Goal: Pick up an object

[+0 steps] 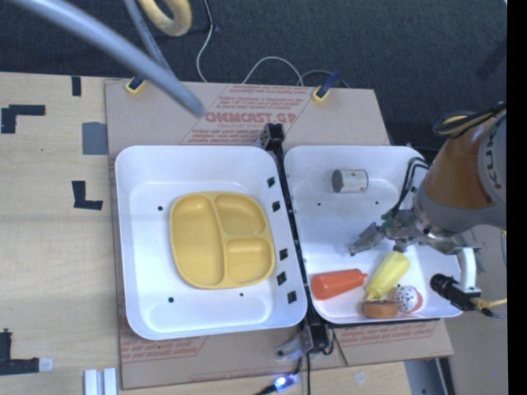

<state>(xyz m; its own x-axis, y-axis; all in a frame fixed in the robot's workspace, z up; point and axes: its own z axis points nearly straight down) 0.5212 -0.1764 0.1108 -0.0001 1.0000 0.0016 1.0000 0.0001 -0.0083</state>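
In the right bin (325, 159) lie a small grey cylinder (350, 179) near the back, an orange carrot-shaped toy (338, 282) at the front, a yellow bottle (387, 273) beside it, a brown bun-like piece (380, 309) and a white ball with red spots (407, 299) in the front right corner. My gripper (365, 240) hangs low over the middle of this bin, just above and left of the yellow bottle's top. It points left and I see nothing held in it. The grey arm with its orange band (461, 171) covers the bin's right side.
The left bin (140, 220) holds a yellow divided plate (221, 239). A black divider with clips (284, 220) runs between the bins. Cables and a grey bar cross the top left above the bench.
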